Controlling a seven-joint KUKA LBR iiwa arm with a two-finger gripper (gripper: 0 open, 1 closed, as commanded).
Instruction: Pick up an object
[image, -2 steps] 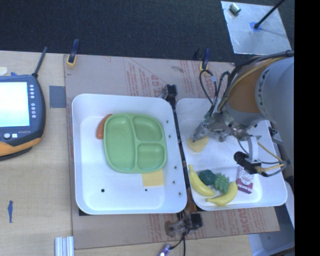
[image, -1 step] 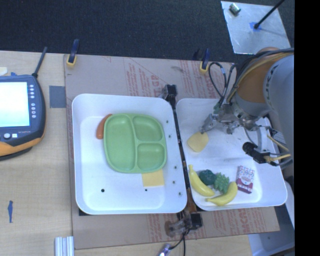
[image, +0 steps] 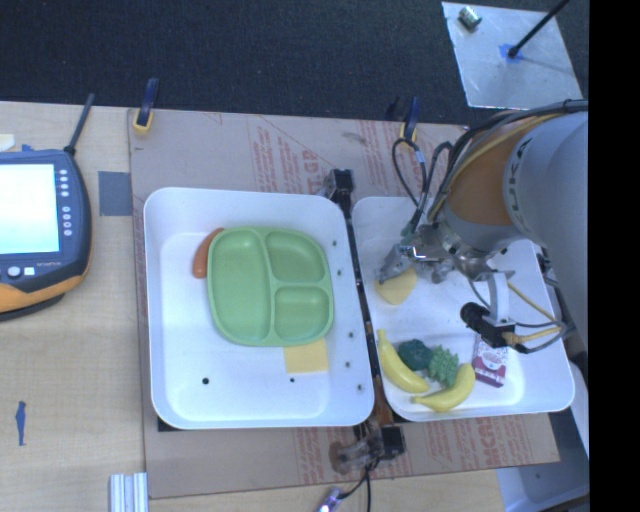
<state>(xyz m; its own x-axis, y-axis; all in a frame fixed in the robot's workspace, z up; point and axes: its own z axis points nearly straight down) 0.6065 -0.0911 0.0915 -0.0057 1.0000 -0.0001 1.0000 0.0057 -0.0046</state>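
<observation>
- Camera view: you see the arm (image: 520, 190) reaching in from the right, over the right bin (image: 540, 395).
- The tool (image: 415, 262) hangs low over the upper left part of that bin, with a tangle of cables around it.
- One grey finger (image: 392, 265) slants down to the left and ends just beside a pale yellow wedge (image: 398, 288); whether it touches the wedge, you cannot tell.
- How far the tool stands open is hidden by its own body and the cables, so you cannot tell, and nothing shows gripped in it.
- The wedge lies on the bin floor by the left wall, just below the tool.
- Nearer the front of the right bin you find two bananas (image: 400, 368), one lying along the left wall and one curved along the front, with a green broccoli (image: 428, 360) between them, touching both.
- A small red and white carton (image: 490, 365) lies to the right of the broccoli.
- In the left bin (image: 170, 330) a green divided tray (image: 270, 285) sits near the middle.
- An orange item (image: 201, 256) peeks out at the tray's left edge, and a yellow square (image: 306, 358) lies at its front edge, partly under it.
- On the worktop (image: 70, 380) to the far left rests a pendant (image: 35, 230) with a lit screen.
</observation>
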